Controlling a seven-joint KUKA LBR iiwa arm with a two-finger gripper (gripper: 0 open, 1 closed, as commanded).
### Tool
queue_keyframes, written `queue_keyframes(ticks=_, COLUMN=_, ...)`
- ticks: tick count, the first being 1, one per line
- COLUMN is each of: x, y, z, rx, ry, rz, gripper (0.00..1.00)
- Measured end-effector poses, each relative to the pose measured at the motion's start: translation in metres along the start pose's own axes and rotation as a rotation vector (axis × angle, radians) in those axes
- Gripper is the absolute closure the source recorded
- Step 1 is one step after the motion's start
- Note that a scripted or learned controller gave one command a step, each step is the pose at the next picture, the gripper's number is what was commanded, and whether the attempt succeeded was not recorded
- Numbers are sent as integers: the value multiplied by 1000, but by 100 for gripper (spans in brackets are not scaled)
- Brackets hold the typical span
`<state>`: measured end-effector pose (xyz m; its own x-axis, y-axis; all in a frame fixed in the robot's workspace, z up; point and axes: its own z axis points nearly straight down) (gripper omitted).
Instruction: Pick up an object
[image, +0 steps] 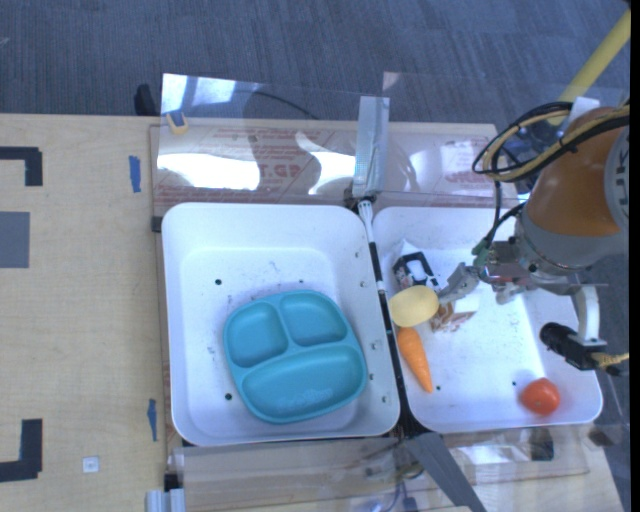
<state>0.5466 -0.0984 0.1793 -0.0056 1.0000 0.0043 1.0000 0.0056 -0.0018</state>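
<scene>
On the bench, two white bins are set side by side. The left bin (190, 240) is occupied by a blue tray (293, 354) with three compartments. The right bin (470, 385) is entered from the right by the grey arm (570, 200), its gripper (452, 288) lowered near the bin's left wall; whether the claw is spread or closed cannot be told. Just beside the gripper a yellow lemon (413, 305) is seen, with a carrot (414, 358) directly below it, touching or nearly so. A red tomato (541, 396) is placed well apart, near the front right corner.
</scene>
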Motion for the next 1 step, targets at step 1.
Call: queue_keyframes(ticks=1, x=-4, y=51, z=64, rx=-33, ry=-6, rz=58, gripper=0)
